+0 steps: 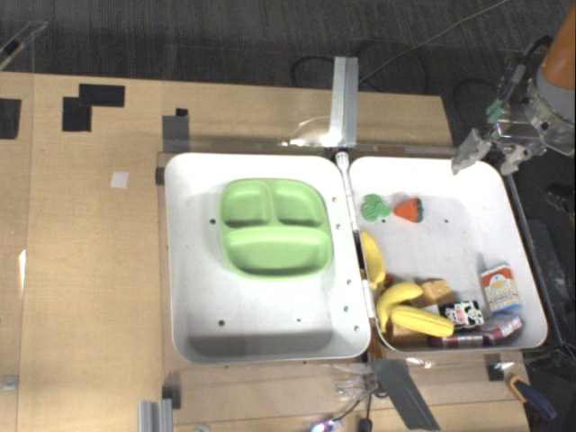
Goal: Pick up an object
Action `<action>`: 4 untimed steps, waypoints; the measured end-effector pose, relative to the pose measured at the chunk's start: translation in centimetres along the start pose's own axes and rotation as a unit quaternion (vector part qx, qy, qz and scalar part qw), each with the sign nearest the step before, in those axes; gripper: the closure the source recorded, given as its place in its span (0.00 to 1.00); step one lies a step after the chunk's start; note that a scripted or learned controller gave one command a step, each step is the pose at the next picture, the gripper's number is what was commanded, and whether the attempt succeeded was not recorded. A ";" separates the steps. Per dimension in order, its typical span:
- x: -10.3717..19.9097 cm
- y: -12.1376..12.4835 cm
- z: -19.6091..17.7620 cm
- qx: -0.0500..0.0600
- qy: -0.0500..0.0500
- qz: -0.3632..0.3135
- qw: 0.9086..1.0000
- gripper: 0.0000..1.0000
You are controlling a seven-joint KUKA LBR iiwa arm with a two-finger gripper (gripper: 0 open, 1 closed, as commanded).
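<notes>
Grey metal fingers of the gripper [486,148] hang over the far right corner of the right bin [450,232], splayed apart with nothing between them. Nothing is picked yet, and the choice of object looks open.

Nearest to the gripper, a little toward the bin's middle, lie a toy strawberry [409,210] and a small green toy [375,209], just beside each other on bare floor. Well away, packed into the near end of the bin, sit the bananas [402,306], a tan block [437,291], a black-and-white carton [464,314], a dark bottle [486,334] and a small can [499,288] against the wall.

From where I stand, the trouble lies in that crowd. A descent there could land a finger on top of one item instead of beside it, or catch two at once; the curved bananas would likely roll out of a pinch. The can stands so close to the wall that a finger may strike the rim. Even the strawberry is small and rounded, so an off-centre closure could squirt it aside. In the left bin [193,241], furthest from the gripper, the green divided plate [274,226] lies flat and offers little to grasp.
</notes>
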State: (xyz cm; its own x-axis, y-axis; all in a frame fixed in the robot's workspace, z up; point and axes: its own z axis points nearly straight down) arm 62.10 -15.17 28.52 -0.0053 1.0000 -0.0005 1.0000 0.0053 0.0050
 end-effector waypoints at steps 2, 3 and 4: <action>1.8 5.0 19.7 -0.002 0.000 -0.051 0.999 0.00; -3.7 4.4 19.6 -0.003 -0.001 -0.042 0.999 0.00; -0.6 3.7 19.8 -0.002 0.000 -0.089 0.996 0.00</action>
State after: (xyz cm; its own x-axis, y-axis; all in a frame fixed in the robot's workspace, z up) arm 65.89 -15.75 8.77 -0.1824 0.9832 -0.0018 0.9832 0.1824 0.0082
